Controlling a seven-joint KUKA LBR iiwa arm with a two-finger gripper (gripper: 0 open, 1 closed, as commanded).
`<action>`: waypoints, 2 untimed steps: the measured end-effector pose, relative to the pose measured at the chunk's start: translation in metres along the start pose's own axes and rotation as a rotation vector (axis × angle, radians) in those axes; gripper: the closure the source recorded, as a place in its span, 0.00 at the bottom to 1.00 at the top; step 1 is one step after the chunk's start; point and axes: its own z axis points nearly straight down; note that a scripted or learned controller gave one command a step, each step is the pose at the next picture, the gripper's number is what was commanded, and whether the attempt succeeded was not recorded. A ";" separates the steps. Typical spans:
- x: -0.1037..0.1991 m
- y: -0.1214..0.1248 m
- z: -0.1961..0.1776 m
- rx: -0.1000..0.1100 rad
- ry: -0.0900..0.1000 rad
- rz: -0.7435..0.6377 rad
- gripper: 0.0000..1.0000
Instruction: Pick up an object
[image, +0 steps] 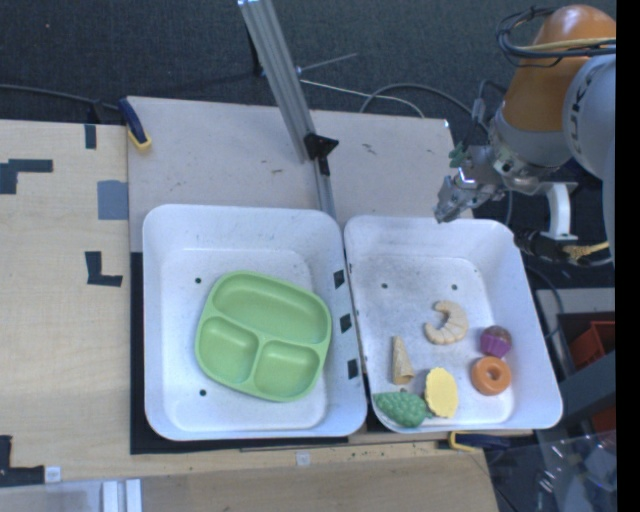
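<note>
Pale wooden bench (60, 320), grey board (230, 150) across far part. Two shallow white plastic bins side by side, touching: left bin (160, 300), right bin (530, 330). Blue-and-yellow clamp (135, 124) at board's far left corner. Slanted metal post (290, 95) rises from board behind bins. Grey tape patches (112, 198) on wood at left.

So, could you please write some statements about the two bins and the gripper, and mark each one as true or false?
1. The green divided plate lies in the left bin. True.
2. The croissant lies on the green divided plate. False: it lies in the right bin.
3. The gripper hangs above the far edge of the right bin, holding nothing. True.
4. The orange ring sits beside the purple object. True.
5. The yellow object lies in the left bin. False: right bin.
</note>
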 end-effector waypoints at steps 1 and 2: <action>0.049 -0.016 -0.004 0.005 0.002 -0.003 1.00; 0.104 -0.040 -0.008 0.007 0.003 -0.004 1.00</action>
